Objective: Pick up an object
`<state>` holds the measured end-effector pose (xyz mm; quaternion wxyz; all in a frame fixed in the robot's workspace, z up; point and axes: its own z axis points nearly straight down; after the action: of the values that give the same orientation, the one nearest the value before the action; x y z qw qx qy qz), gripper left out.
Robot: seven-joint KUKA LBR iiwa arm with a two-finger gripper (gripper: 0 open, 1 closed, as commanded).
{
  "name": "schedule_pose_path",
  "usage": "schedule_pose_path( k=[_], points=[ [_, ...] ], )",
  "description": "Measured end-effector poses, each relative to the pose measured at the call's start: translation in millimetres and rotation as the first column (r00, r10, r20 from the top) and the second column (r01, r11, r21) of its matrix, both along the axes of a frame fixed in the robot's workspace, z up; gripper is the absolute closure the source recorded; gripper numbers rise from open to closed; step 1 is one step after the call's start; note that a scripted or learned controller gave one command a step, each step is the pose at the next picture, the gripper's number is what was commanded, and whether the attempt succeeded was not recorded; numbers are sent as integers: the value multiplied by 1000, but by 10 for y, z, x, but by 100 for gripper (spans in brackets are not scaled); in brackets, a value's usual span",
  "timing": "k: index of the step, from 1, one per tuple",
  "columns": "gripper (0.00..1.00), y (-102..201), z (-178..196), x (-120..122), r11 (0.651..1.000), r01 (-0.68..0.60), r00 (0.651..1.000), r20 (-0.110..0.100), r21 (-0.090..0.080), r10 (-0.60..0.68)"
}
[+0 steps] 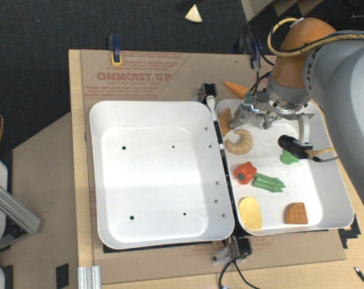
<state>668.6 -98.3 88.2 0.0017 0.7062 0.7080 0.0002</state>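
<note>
I'm taking the croissant (pixel 240 141) as my landmark in the right bin (pixel 332 209).

Nearest me, below the croissant along the bin's front edge: a flat pale yellow oval piece (pixel 250 212), smooth, and to its right a small orange waffle-textured block (pixel 296 213). Both are lying flat.

One step up, just below the croissant: a glossy red pepper-like toy (pixel 245 172), touching or nearly touching a green pickle-like piece (pixel 268 183) whose long axis is running left-to-right, tilted slightly down to the right. Right of the croissant, a small green rounded bit (pixel 289 158) is sitting under a black fitting.

The croissant itself: tan, curved, matte, opening toward lower left, lying just inside the bin's left wall.

The gripper (pixel 263 112) is hovering above and right of the croissant, close to it, at the bin's far end. Metal hardware and cables are cluttering it; I can't tell how it's set, and I'm seeing nothing held.

The croissant looks like the nearest pick, lying down-left of the gripper. My guess is a short move that way, closing across the arc's narrow width.

Beyond the gripper, an orange carrot-like cone (pixel 236 89) is lying on the cardboard outside the bin.

Left of the croissant, the left bin (pixel 109 161) is plain white plastic.
</note>
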Motion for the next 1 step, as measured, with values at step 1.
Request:
schedule_pose_path(
  k=[1],
  points=[
    [0,60,-33,-285,1000,4,1000,-7,3,-4]
  ],
)
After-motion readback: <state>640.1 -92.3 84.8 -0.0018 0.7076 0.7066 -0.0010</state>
